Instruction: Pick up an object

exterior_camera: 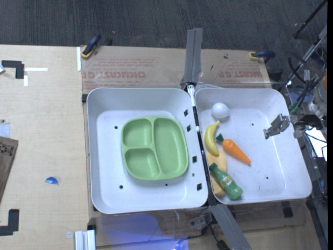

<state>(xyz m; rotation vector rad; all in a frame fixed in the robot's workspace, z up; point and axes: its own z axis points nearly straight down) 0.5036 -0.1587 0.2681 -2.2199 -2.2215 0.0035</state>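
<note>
Gripper [276,125] sits over the right bin [270,181], toward that bin's right wall, with nothing between its fingers that you can make out. You cannot tell from this angle whether the fingers are apart or together; they read as a small grey metallic shape above the white floor.

Taking the right bin as your landmark: all loose objects are bunched along its left side, well apart from the gripper. A white ball [220,110] lies in the bin's upper left corner. Just below it a banana [210,138] curves downward along the left wall. A carrot [235,150] lies beside the banana, toward the bin's middle, orange tip pointing lower right, green stub near the banana. Below both, a green bottle [227,182] with a yellow label lies on its side near the bin's lower left corner, resting against a pale yellow item [220,162] you cannot identify.

Left of the right bin, touching it along the shared edge, the left bin [101,150] holds a green divided plate [155,148] with three compartments, roughly centred.
</note>
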